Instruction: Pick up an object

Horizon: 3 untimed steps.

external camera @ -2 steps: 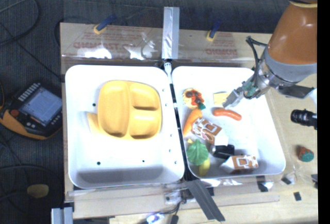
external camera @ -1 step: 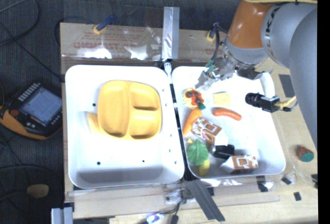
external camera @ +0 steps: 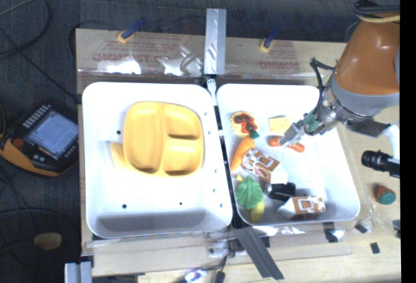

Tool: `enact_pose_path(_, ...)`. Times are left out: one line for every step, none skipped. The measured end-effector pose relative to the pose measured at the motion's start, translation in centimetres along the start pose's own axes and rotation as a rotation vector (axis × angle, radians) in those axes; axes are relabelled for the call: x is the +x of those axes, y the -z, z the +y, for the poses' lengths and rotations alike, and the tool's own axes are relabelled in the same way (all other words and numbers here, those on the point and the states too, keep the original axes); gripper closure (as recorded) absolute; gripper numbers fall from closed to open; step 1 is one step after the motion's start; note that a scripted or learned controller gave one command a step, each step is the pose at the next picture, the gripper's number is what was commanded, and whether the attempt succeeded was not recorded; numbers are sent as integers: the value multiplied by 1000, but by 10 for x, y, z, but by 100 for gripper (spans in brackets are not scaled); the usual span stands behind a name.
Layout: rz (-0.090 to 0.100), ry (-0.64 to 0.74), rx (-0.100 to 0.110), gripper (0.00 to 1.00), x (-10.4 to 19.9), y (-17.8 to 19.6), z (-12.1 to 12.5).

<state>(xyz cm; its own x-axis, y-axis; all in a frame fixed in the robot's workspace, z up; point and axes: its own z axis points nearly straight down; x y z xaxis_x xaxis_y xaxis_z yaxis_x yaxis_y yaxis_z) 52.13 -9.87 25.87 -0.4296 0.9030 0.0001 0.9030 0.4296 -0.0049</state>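
Tool [external camera: 294, 136] reaching from the tabletop's right edge into the right bin [external camera: 338, 171], its tip low over a small orange-red piece [external camera: 286, 141] near the bin's middle. Whether the tool is spread or pinching cannot be told. Toward the divider lie a carrot [external camera: 242, 150], a patterned carton [external camera: 261, 163] and a green toy [external camera: 249, 193]. The left bin [external camera: 97, 145] bears a yellow divided tray [external camera: 162, 138].

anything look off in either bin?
Mostly no. The yellow divided tray sits tilted in the left bin, propped on something yellow. The right bin's toys lie in a jumble, which seems normal here.
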Motion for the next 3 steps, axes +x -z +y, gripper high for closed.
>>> enact_pose_path(2, -97, -1, 100, -8, -33, 72)
enact_pose_path(0, 52, -1, 100, -40, -27, 6)
enact_pose_path(3, -92, -1, 100, -4, -37, 54)
